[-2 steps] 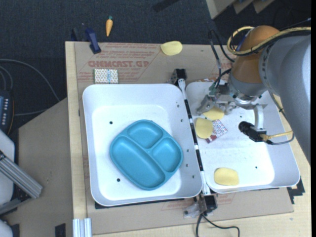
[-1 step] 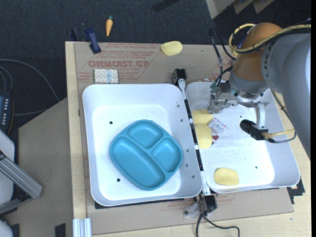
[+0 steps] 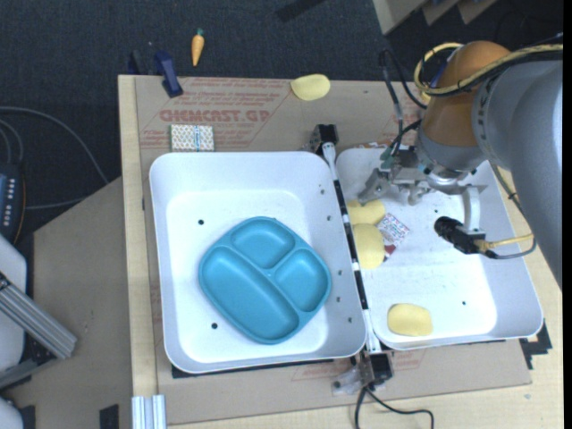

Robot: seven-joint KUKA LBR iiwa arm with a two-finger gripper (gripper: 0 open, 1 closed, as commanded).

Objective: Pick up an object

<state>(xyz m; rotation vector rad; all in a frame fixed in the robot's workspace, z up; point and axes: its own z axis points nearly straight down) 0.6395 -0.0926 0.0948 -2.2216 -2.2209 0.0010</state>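
A blue divided plate (image 3: 264,278) lies in the middle of the left bin (image 3: 170,186). In the right bin (image 3: 509,302), two yellow pieces (image 3: 366,235) lie against its left wall, a small wrapper (image 3: 393,229) just beside them, and another yellow piece (image 3: 409,319) near the front edge. The pincer (image 3: 402,186) hangs over the back left corner; its opening cannot be told.

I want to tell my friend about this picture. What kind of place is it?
Probably a robot lab or test bench. A grey robot arm reaches over two white bins on a cardboard-covered bench, with cables trailing on the floor. A blue divided plate lies in the left bin.
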